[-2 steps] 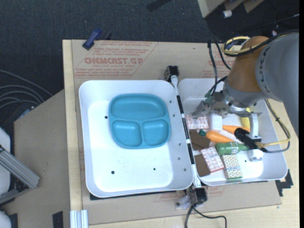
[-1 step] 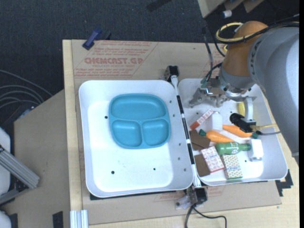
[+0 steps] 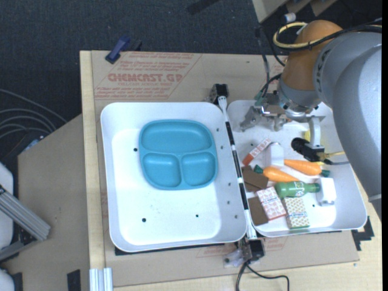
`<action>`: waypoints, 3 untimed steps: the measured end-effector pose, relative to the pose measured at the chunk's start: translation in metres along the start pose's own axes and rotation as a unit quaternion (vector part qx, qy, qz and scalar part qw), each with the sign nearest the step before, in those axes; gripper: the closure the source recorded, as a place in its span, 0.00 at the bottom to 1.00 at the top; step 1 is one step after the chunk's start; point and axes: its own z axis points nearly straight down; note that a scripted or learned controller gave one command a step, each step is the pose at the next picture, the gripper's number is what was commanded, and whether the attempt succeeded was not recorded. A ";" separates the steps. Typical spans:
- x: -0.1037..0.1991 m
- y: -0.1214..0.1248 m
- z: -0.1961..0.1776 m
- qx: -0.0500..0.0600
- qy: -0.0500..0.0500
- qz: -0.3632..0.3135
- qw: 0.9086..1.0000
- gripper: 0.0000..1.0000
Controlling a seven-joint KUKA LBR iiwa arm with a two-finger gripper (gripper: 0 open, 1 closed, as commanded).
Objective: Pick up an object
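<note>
Objects: heaped in right bin [image 3: 348, 214], none lifted; carrots [image 3: 303, 167], green bottle [image 3: 296, 189], packets [image 3: 285, 210] all lying flat
Arm [image 3: 357, 96]: over right bin's far end
Left bin [image 3: 115, 180]: blue tray [image 3: 178, 153] inside
Gripper [image 3: 267, 115]: near far rim, above bin floor
Jaws: state cannot be told; nothing seen between them
Progress: pick not yet made; descent, grasp, lift all left

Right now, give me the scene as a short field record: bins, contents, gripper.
left bin: holds a blue divided plate
right bin: two toy carrots, green bottle, small packets, other small items
gripper: over the far left corner of the right bin
arm: enters from the right, orange band above the wrist
held object: none seen between the fingers
</note>
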 end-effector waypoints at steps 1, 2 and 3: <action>0.000 -0.034 0.000 0.002 0.001 0.001 1.000 0.00; -0.006 0.000 0.000 0.000 0.000 0.000 1.000 0.00; 0.002 -0.079 0.001 0.002 0.001 0.001 1.000 0.00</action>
